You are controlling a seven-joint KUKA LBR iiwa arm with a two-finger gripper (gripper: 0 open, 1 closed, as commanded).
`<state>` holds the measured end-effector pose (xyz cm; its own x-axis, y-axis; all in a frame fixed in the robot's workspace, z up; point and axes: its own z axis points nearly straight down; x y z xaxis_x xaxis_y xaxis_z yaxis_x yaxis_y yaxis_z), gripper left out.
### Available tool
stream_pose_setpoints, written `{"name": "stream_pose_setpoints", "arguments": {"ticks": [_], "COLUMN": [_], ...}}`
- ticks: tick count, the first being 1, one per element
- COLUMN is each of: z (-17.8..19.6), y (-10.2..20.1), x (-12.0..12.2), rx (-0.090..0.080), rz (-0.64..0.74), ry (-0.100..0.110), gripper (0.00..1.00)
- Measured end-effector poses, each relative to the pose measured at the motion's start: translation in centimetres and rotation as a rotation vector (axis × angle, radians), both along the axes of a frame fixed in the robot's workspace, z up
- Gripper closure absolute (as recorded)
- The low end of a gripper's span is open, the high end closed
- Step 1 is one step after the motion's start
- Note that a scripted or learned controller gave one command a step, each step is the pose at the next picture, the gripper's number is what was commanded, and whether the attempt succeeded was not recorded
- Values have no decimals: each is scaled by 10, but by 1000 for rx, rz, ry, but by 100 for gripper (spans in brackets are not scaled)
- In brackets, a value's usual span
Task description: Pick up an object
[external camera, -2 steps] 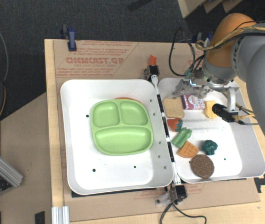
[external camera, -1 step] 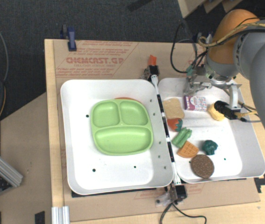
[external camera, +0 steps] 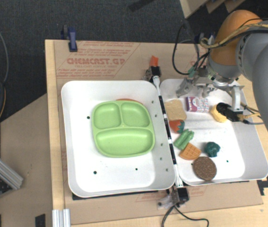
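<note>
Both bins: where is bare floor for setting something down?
Left bin: strip between the green plate and the front rim. Right bin: right of the teal toy, toward the rim. Crowded: beside the divider, bread slice down to cookie.

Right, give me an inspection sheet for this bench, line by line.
Surface: printed brown board bearing the left bin and the right bin, side by side.
Job's things: in the right bin, bread slice, purple packet, red piece, green pod, waffle, teal piece, brown cookie.
Clutter: green divided plate in the left bin.
Tool: over the right bin's far end, by the purple packet.
Cables: black loop behind the right bin.
Surroundings: dark carpet, blue clamp.
</note>
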<state>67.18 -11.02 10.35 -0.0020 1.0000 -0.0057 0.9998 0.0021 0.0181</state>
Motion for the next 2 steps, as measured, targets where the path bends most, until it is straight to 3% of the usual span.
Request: {"name": "stream_pose_setpoints", "arguments": {"ticks": [1,2], "z": [-12,1], "y": [-12,-13], "x": [-22,-20], "rx": [3,0], "rz": [0,0], "ry": [0,-5], "gripper": [0,100]}}
